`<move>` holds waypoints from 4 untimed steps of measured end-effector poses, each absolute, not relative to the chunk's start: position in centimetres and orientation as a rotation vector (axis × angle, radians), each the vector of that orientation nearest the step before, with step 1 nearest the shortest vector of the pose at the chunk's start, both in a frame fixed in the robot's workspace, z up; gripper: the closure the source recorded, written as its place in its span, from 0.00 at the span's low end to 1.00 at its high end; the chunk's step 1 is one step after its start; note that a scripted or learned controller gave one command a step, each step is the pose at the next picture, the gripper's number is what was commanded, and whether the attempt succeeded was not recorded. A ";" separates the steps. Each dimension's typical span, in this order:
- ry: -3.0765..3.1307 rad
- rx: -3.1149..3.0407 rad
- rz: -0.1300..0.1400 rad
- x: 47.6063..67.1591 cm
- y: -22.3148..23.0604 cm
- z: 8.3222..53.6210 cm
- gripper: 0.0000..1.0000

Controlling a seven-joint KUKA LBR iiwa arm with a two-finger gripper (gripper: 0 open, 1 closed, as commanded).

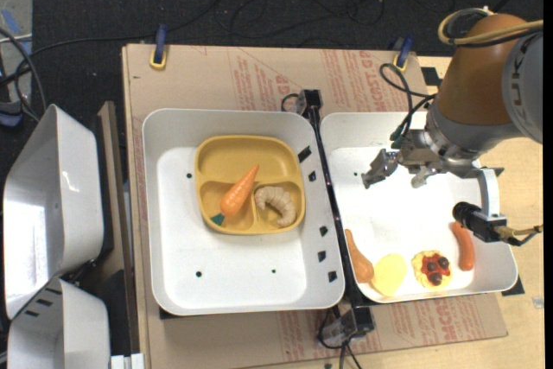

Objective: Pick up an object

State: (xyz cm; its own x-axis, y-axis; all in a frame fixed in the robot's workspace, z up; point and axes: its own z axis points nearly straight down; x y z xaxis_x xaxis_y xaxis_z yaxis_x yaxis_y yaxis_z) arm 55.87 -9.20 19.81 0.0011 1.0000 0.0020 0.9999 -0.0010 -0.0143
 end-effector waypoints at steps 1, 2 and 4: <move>-2.222 -2.220 0.000 56.2 -9.2 20.5 0.00; -2.219 -2.220 0.004 56.6 -9.3 14.3 0.00; -2.218 -2.223 0.000 56.7 -9.2 10.2 1.00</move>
